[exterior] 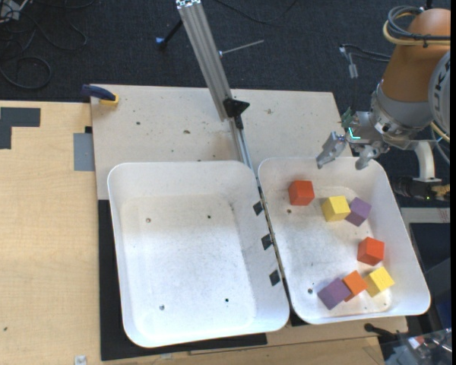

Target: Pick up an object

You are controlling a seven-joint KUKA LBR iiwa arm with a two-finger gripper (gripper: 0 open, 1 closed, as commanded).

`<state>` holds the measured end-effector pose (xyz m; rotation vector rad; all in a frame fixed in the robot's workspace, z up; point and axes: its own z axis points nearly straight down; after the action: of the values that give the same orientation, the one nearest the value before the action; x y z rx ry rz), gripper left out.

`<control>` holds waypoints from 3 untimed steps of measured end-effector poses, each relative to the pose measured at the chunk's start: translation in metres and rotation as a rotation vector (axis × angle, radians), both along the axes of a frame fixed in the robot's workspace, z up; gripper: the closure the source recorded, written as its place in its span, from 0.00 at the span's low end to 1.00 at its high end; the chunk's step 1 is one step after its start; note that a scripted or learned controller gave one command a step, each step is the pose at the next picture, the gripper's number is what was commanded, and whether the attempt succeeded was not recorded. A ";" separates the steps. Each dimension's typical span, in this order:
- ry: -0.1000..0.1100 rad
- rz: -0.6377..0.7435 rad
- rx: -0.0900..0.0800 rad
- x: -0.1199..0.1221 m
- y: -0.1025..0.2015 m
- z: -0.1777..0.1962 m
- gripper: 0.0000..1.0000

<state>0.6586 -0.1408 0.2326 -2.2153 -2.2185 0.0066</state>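
Note:
The right bin point(410, 238) holds several small blocks. A red cube point(301, 192) lies near its far left, with a yellow cube point(335, 207) and a purple cube point(357, 211) beside it. Another red cube point(371, 250) sits lower right. At the near edge a purple cube point(334, 292), an orange block point(355, 282) and a yellow cube point(379, 280) cluster together. My gripper point(346, 153) hangs above the bin's far rim, its two fingers spread open with nothing between them.
The left bin point(137, 204) stands beside the right one, with black clips point(264, 240) along the shared rim. A slanted metal rail point(209, 55) rises behind the bins. A blue and yellow clamp point(100, 93) lies at the board's far left corner.

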 end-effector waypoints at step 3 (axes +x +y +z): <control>0.000 0.005 0.000 0.002 0.010 -0.087 0.00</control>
<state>0.6602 -0.1305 0.1460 -2.2101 -2.2238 0.0071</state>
